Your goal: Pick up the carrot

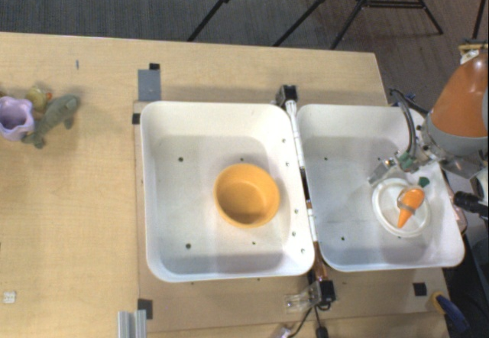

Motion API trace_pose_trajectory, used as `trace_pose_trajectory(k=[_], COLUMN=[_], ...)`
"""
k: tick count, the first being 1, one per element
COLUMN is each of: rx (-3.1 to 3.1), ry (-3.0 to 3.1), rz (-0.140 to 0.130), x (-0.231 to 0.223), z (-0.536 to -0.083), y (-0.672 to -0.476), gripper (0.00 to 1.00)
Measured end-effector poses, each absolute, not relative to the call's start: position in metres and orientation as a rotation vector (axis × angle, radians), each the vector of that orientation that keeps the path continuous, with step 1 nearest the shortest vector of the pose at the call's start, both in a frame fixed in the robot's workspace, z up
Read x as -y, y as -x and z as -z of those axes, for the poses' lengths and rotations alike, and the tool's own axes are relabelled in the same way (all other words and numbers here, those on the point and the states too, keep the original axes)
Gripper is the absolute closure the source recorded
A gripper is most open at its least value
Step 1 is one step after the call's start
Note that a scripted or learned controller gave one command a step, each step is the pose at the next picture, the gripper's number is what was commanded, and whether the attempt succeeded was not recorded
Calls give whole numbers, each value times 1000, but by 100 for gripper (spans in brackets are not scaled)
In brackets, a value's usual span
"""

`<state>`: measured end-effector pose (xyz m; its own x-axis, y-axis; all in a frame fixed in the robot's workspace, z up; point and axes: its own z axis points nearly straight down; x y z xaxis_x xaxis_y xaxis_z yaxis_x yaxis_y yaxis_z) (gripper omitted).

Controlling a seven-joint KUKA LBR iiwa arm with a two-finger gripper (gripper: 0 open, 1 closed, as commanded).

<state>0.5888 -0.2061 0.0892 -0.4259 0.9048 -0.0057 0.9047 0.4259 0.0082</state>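
Observation:
The carrot (409, 206) is a small orange toy with a green top. It lies on a small round white plate (388, 216) near the front right of the right bin (344, 176). My gripper (399, 169) hangs just beyond the plate's far edge, up and to the left of the carrot and apart from it. Nothing shows in its grasp. The arm's orange band (464, 99) and grey wrist rise over the bin's right wall and hide part of the gripper.
A yellow-orange bowl (246, 193) sits in the middle of the left bin (176, 176). Far left on the wooden bench lie a purple cup (15, 116) and a grey-green toy animal (53, 116). Cables run along the right bin's far right corner.

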Motion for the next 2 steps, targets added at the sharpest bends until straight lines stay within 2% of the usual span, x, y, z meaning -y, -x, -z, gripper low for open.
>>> trace_pose_trajectory(k=[1,2], rx=[-2527,-2434], ry=[-1858,-1976], rz=[-6,-6], x=[205,206], z=[-125,-177], y=[-564,-527], gripper=[0,0])
